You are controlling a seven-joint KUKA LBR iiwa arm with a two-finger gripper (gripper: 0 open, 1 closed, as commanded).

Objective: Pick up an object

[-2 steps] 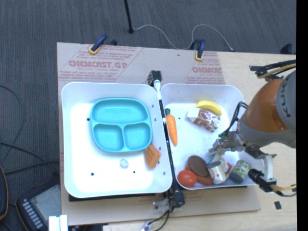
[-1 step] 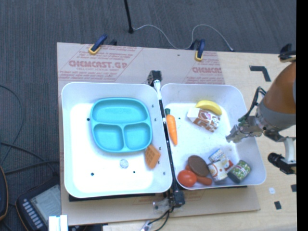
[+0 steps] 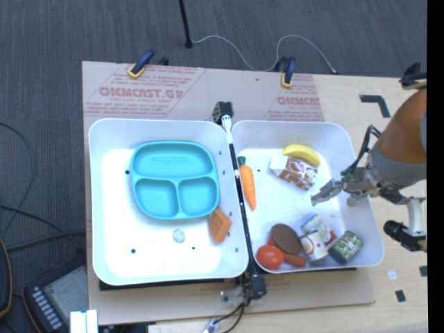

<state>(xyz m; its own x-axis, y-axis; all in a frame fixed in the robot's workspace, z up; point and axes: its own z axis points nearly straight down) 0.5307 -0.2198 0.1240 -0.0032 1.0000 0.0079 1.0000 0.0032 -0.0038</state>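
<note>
Fingers (image 3: 326,195) of the gripper (image 3: 334,191) are too blurred for us to tell their state; they point left over the right middle of the frame, with nothing visibly between them. Largest, we see the bench (image 3: 208,92), then the left bin (image 3: 104,186) and the right bin (image 3: 347,141) side by side. The arm (image 3: 406,141) enters from the right edge. A blue divided tray (image 3: 173,179) lies in the left bin, with an orange cracker (image 3: 220,225) at its lower right corner. In the right bin we see a carrot (image 3: 248,186) by the left wall, a banana (image 3: 302,152) touching a small carton (image 3: 295,172), then a brown patty (image 3: 285,238), a tomato (image 3: 270,257), a packet (image 3: 316,238) and a green can (image 3: 345,246) along the lower edge.
</note>
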